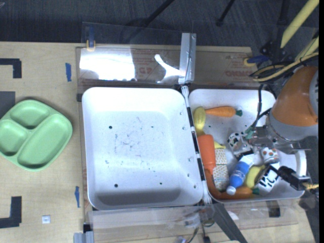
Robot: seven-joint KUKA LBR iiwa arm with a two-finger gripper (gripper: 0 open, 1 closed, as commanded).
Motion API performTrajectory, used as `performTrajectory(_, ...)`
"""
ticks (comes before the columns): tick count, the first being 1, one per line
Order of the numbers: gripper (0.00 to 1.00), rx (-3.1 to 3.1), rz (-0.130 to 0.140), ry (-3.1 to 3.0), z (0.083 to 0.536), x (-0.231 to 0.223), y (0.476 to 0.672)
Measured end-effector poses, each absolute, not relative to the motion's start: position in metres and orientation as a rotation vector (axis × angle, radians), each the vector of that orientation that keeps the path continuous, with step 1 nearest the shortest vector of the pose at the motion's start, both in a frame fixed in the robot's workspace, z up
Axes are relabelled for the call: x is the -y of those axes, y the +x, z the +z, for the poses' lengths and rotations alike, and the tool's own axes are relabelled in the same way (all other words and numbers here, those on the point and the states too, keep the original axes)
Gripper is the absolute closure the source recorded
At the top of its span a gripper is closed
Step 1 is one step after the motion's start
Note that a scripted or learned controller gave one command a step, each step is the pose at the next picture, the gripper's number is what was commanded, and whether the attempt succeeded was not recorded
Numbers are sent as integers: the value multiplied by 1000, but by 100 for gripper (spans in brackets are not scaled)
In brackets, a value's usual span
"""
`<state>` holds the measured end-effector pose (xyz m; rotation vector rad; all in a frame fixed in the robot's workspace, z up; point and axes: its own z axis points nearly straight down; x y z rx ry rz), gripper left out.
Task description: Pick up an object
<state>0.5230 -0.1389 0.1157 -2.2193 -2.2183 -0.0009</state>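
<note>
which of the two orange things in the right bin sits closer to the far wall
The carrot, with its green stem end, lying crosswise near the far wall. The other, an orange cylinder, runs lengthwise along the bin's left wall, nearer the middle.

Bright, even overhead light, slightly soft focus

Glare whitens the clear panel (pixel 121 65) behind the left bin (pixel 101 105) (its floor shows faint shadow); edges look mildly blurred.

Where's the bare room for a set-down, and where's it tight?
Free: the left bin, its floor bare from wall to wall; also the bench strip between the green divided plate and that bin. Crowded: the right bin, where the carrot, blue bottle and orange tube pack the floor under the gripper.
</note>
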Motion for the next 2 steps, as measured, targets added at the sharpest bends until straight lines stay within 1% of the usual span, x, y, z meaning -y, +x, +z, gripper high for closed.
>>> performTrajectory(1, 100, 2216, 0, -2225, 134, 155, 512)
performTrajectory(2, 100, 2257, 1, -2182, 215, 76, 505)
